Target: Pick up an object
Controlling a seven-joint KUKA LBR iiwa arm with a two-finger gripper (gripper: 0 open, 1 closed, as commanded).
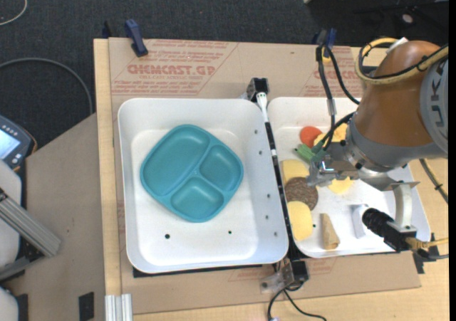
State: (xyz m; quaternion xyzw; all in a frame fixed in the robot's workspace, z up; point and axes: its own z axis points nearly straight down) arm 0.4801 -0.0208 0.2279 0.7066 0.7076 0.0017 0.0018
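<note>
Reaching in over the right bin (420,221), the arm (399,109) hangs its claw (322,168) just above the food pieces there; whether it is wide or narrow cannot be told. Beneath it in that bin lie a yellow piece (293,169), a brown round (301,191) and a red piece (311,134). A teal divided plate (191,171) sits in the bin (135,134) to the left.

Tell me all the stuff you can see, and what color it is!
Bins: two, white, side by side on the bench.
Divided plate: one, teal, in the left bin.
Tomato: one, red, right bin, far end.
Yellow pieces: several, right bin.
Brown round: one, right bin, near the divider.
Tan wedge: one, right bin, near edge.
Clamp: one, blue, at the board's far edge.
Arm: one, grey and orange, over the right bin.
</note>
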